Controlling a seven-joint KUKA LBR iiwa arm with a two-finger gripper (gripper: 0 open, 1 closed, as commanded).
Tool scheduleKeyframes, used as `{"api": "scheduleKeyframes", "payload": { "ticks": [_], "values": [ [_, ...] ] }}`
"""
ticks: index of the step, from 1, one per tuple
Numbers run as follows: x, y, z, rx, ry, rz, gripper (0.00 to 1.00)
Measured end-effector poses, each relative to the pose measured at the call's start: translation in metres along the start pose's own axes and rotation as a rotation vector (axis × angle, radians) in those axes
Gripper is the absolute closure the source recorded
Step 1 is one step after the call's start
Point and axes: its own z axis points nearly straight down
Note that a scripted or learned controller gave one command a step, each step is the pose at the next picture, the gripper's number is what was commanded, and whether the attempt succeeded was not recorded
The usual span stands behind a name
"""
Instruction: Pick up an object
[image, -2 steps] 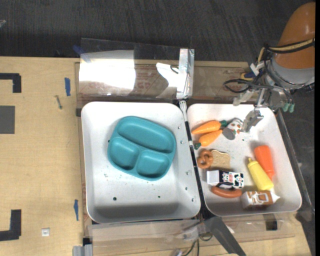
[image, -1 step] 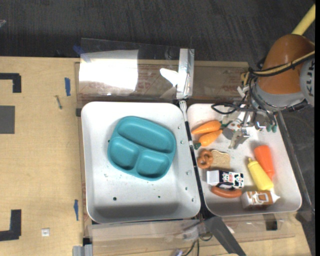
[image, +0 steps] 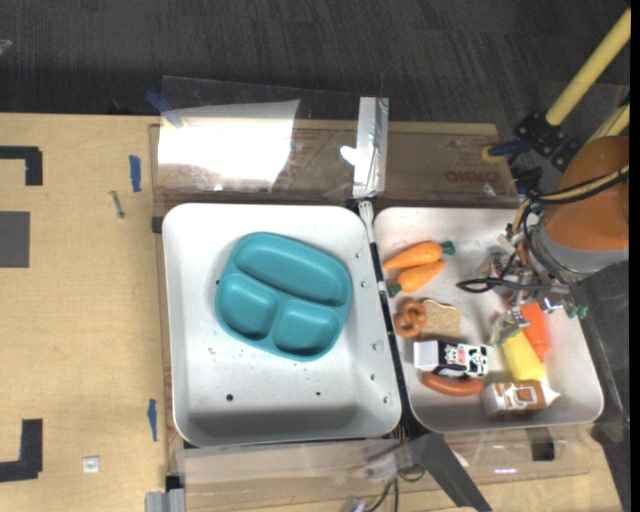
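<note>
Dark carpet is framing a tan table (image: 70, 330) carrying two white bins, the left bin (image: 190, 400) holding a teal divided plate (image: 284, 293). Over the right bin (image: 585, 400), the claw (image: 518, 312) is hanging above a yellow bottle (image: 524, 358) and an orange piece (image: 537, 328); its opening I cannot tell. Two carrots (image: 414, 262), a pretzel (image: 409, 318) and a sausage (image: 452, 384) are lying nearby.

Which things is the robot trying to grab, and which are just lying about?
For the job:
two orange toy carrots
yellow plastic bottle
red toy sausage
brown pretzel
the tool, hanging over the right white bin

Just lying about:
teal divided plastic plate in the left white bin
</note>
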Motion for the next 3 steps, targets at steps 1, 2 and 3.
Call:
{"api": "scheduleKeyframes", "payload": {
  "ticks": [1,2,3],
  "values": [
    [0.071,-0.032,-0.001,0.002,0.001,0.027,0.0],
    [0.066,-0.032,-0.014,0.006,-0.013,0.024,1.0],
    [0.062,0.027,-0.117,0.001,-0.005,0.131,1.0]
  ]
}}
